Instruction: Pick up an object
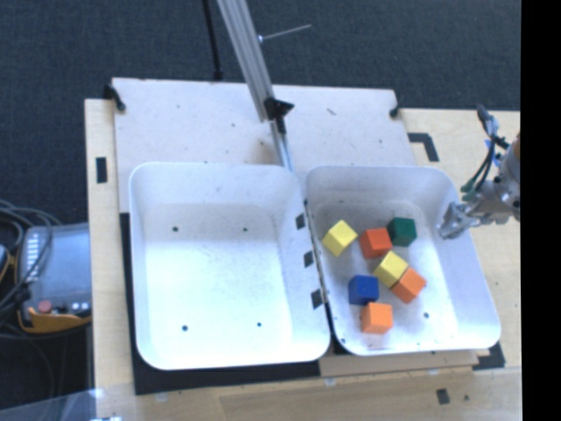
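Green cube (402, 230) near fingers (449, 224)

Most of the arm (507, 160) is chopped off at the right edge, past the right bin (469, 323). The gripper (450, 223) over that bin's right wall is a blurry grey blob, so can't tell how its fingers sit. A grey box (54, 266) left of the bench is cut off too.

A pale metallic claw (452, 221) on a grey wrist trailing thin green and dark cables.
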### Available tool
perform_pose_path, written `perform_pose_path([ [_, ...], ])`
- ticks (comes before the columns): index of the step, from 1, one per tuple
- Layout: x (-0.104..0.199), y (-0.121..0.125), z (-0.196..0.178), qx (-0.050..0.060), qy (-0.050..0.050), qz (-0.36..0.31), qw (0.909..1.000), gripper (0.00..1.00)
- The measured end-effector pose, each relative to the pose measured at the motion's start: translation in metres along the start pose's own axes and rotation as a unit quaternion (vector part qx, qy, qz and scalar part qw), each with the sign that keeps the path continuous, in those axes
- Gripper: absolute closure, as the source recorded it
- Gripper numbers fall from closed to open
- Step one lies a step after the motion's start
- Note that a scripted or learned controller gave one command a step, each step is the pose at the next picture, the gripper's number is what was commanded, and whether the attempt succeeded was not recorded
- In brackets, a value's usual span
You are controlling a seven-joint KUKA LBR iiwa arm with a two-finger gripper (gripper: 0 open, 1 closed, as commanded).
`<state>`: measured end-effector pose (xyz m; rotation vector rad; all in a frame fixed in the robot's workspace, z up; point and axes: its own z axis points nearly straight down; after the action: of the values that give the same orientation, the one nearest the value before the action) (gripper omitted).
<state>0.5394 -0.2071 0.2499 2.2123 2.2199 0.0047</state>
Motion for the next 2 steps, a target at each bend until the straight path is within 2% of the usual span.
perform_pose_path([
  [2,0.097,-0.005,0.005,0.004,0.002,-0.002,1.0,1.0],
])
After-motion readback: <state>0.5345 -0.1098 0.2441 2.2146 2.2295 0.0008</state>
